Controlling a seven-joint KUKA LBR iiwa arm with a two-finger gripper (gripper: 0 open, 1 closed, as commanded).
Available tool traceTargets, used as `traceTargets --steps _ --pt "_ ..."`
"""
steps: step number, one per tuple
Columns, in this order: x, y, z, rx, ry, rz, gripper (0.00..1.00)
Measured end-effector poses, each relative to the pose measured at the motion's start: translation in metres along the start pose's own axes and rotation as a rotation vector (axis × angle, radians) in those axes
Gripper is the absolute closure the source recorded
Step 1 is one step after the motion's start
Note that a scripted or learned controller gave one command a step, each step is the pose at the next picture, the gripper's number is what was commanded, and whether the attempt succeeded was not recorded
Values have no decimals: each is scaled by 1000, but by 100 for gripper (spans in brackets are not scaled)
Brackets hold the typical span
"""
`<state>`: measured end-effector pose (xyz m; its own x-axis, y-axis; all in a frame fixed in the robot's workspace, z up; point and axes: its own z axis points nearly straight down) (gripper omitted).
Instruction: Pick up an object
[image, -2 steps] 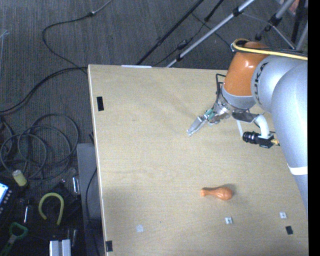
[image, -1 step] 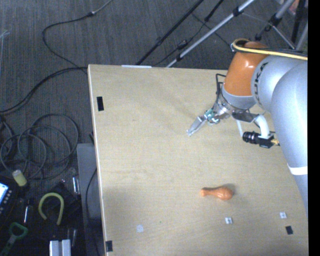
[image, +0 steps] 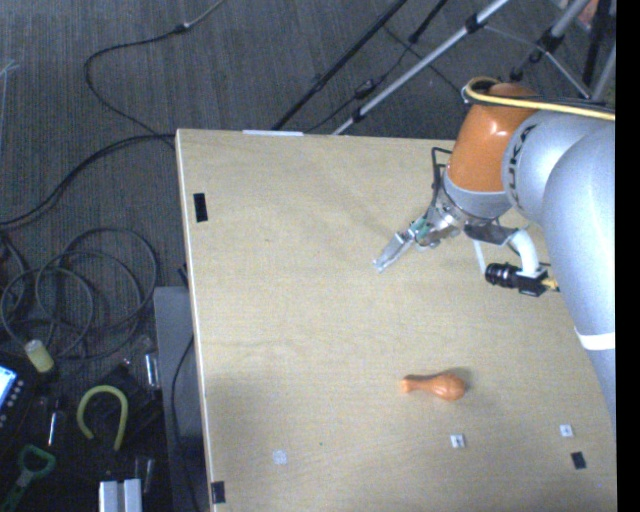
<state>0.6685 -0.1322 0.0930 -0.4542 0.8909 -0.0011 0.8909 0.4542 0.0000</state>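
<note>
A small orange object (image: 437, 385), shaped like a gourd with a thin neck pointing left, lies on the pale wooden benchtop (image: 300, 300) toward the front right. My gripper (image: 385, 261) reaches in from the right, slanting down and to the left, with its tip just above the board near the middle. It is well behind the orange object, with a wide gap of bare wood between them. I see nothing held at its tip.
The grey arm with its orange band (image: 490, 150) fills the right side. Small black and white markers (image: 457, 440) dot the board's front. The benchtop's left edge (image: 190, 300) drops to a floor with cables (image: 80, 290) and tools. Tripod legs (image: 420, 60) stand behind.
</note>
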Motion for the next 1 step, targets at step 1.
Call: traceTargets --steps 1 --pt "0 0 0 0 0 0 0"
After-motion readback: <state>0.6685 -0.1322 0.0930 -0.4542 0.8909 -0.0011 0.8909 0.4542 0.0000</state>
